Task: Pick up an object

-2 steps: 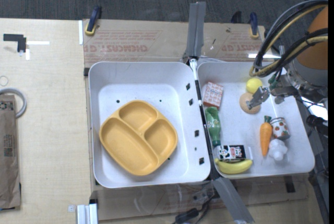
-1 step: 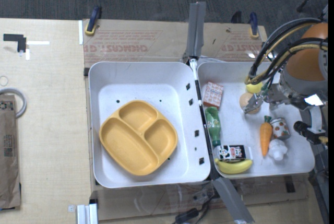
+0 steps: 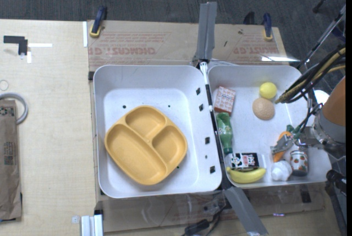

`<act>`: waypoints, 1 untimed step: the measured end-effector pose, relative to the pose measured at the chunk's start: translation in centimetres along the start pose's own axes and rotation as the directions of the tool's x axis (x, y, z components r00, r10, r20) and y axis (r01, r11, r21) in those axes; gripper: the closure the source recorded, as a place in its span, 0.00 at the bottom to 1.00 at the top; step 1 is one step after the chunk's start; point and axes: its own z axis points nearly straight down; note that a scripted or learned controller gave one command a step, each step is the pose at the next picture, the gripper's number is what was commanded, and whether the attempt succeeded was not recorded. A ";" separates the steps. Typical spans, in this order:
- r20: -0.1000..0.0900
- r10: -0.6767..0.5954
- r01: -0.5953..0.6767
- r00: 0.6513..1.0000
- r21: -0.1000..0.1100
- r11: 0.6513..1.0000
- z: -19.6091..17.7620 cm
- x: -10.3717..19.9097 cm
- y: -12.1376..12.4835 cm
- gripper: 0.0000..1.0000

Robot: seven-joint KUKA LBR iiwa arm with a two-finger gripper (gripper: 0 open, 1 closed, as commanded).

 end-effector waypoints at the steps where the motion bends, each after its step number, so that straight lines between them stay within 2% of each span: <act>1: 0.003 0.003 -0.003 1.000 -0.002 1.000 -0.9 -0.1 0.0 1.00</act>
